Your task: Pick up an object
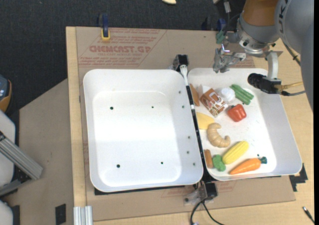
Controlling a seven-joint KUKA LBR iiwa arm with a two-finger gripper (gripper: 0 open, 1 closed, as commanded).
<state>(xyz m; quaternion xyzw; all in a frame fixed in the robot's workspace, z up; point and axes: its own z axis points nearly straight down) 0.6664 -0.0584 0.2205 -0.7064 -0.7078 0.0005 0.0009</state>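
The right bin (279,134) holds several toy foods. Among them are a brown and white box (214,102), a red pepper (237,113), a green vegetable (242,94) and a yellow wedge (203,119). Nearer the front lie a croissant (218,135), a corn cob (235,151) and a carrot (245,165). My gripper (223,64) hangs over the bin's far left corner, above and behind the box. I see nothing in it.
The left bin (99,119) adjoins the right one along a black hinge strip (190,104). A black part on a grey bracket (264,83) juts over the right bin's far right side. Cardboard lies under both bins.
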